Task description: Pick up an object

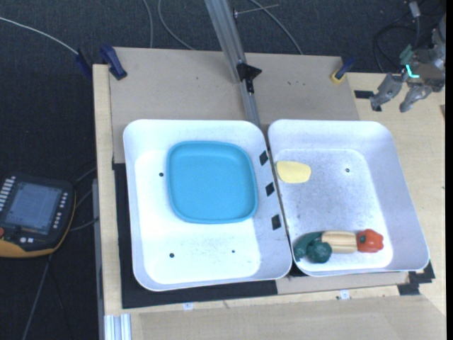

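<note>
Two white bins side by side on the tabletop (pixel 212 69), my pincer (pixel 401 98) spread wide and holding nothing beyond the right bin (pixel 396 190), yellow piece (pixel 293 171) at its left wall, green, tan and red toy food (pixel 339 244) along its near edge, blue plate (pixel 211 181) in the left bin (pixel 145 218)

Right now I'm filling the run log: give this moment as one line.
phase: pre-grasp | gripper: open, outside bins | right bin: yellow piece, green-tan-red toy | left bin: blue plate
</note>
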`<state>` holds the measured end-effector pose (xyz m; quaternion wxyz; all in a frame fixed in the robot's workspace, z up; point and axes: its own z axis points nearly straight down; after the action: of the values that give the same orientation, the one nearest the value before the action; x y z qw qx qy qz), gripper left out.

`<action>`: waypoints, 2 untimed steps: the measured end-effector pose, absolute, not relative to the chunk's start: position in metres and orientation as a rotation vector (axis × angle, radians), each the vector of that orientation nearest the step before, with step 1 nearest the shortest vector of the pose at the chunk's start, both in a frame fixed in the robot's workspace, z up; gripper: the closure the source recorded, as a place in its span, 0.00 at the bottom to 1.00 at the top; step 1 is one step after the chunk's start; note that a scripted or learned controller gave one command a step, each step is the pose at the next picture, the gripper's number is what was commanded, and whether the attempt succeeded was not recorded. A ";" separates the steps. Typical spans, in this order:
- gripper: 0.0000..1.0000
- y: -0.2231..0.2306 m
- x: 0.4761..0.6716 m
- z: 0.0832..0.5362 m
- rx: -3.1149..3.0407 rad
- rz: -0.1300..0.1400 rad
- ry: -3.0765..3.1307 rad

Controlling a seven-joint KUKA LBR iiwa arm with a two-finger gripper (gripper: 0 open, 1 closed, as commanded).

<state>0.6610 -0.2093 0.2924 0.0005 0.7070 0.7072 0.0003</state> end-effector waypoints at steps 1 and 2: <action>0.00 -0.209 0.661 0.292 2.220 0.001 2.221; 0.00 -0.210 0.652 0.234 2.224 -0.003 2.224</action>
<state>0.6523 -0.2104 0.2339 -0.0019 0.7071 0.7071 -0.0011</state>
